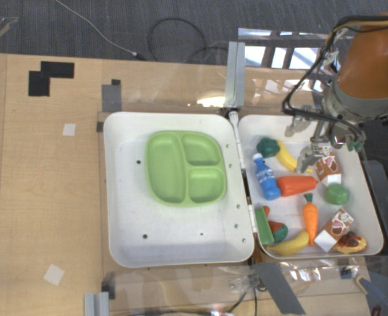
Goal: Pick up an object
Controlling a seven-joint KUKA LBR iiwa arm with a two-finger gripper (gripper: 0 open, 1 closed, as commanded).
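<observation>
On a pale wooden bench, seen from above at a slant, two shallow white bins sat side by side. Lying in the left bin point(124, 196) was a green divided plate point(185, 168) with three compartments. Crowded into the right bin point(373, 210) were toy foods: a blue bottle point(267, 177) near the bin's left wall, a yellow banana point(286, 157) just above it beside a dark green vegetable point(267, 146), and a large orange carrot point(296, 185) lying across the middle. Below that stood a smaller carrot point(310, 221), pointing downward, with a round green piece point(336, 193) to its right. Along the bottom edge lay a second banana point(290, 243), a small milk carton point(334, 229) and a pastry point(350, 243). Another small carton point(327, 169) sat near the upper right.

Reaching in from the right, the grey arm with its orange band point(371, 58) hung over the right bin's upper part. Its gripper point(312, 157) was low among the toys, between the upper banana and the upper carton, just above the large carrot. Whether its claw was apart or together could not be told, and no toy was visibly between the fingers.
</observation>
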